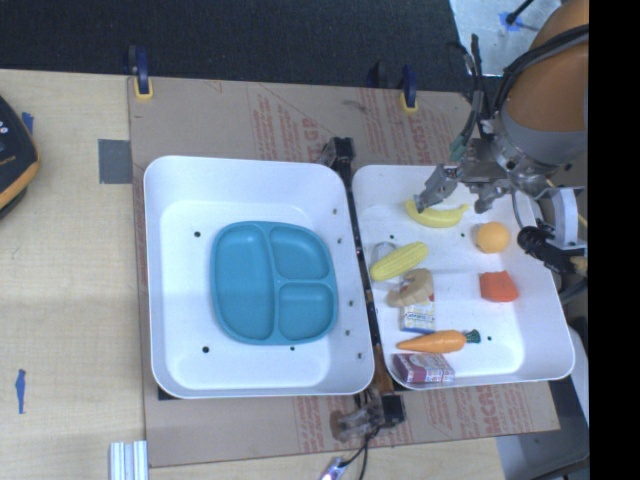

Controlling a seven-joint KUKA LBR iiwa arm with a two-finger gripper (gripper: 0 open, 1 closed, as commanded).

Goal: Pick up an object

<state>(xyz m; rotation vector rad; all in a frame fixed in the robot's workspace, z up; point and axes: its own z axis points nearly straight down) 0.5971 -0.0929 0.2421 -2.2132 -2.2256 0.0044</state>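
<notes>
The banana [437, 214] lies near the far edge of the right bin [540, 353], and the end effector [458, 194] hangs directly over it with its fingers spread — one tip at the banana's left end, the other off to the right, nothing between them yet. To do this well, I judge the fingers should straddle the banana's narrow width rather than its length, descend until the tips almost touch the bin floor, then close and lift straight up. The orange [491, 237] sits just beside, toward the right edge, so the right finger needs clearance. The corn cob [398, 261] lies nearer the bin's left wall, apart from the banana; the left bin [170, 268] holds a blue divided plate [273, 281].
</notes>
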